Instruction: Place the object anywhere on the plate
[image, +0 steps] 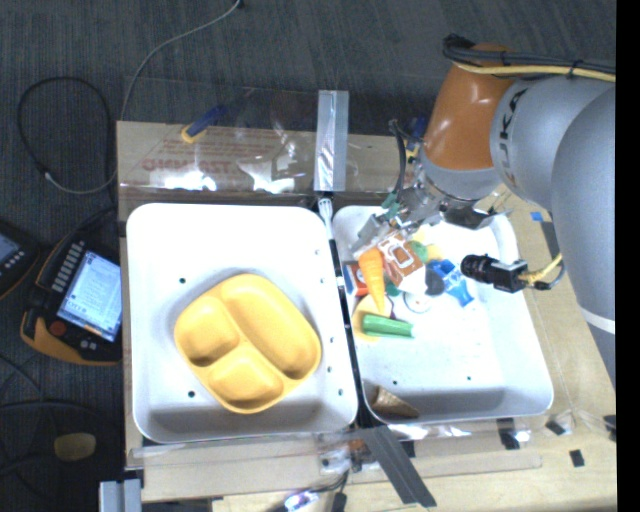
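The arm (560, 110) comes in over the right bin (480, 370), its orange band above the bin's far corner. There are two bins; the left bin (160, 240) holds one yellow plate (247, 340), a three-part dish lying just left of the wall between them. Nothing rests on the plate, so I'd say the job is hardly begun: an object has yet to be picked, carried over that wall and set down.

The gripper (392, 222) is low over the right bin's far-left corner, right on top of the clutter there. Whether it is apart, together or clamped on something I cannot tell; it blends with the toys beneath.

The objects all sit in the right bin's far-left part, near the wall, well apart from the plate. I count one carrot (372, 275), one green piece (386, 325) just nearer than it, one blue piece (456, 288), and an orange-and-white card (405, 255). Smaller bits there are too jumbled to count.
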